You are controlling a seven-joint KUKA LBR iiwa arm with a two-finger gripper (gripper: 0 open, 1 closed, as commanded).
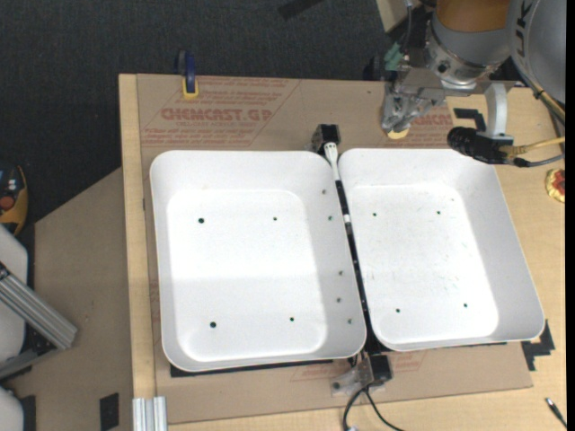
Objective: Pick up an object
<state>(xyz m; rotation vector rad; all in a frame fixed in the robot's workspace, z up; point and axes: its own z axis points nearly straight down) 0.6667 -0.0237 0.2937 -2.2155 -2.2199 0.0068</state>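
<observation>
One small tan, roundish object (395, 133) sits pinched at the tips of the grey metal fingers (396, 126) — hanging above the far edge of the right shallow white bin (503, 241).

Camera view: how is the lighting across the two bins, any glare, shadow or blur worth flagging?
In the camera view, the left bin has a brighter band across its near half and a greyer far half; the right bin is evenly lit, with faint specks on its floor; no hard glare on either; the gripper above the right bin's far rim looks slightly soft, so what is at its tip is unclear.
</observation>
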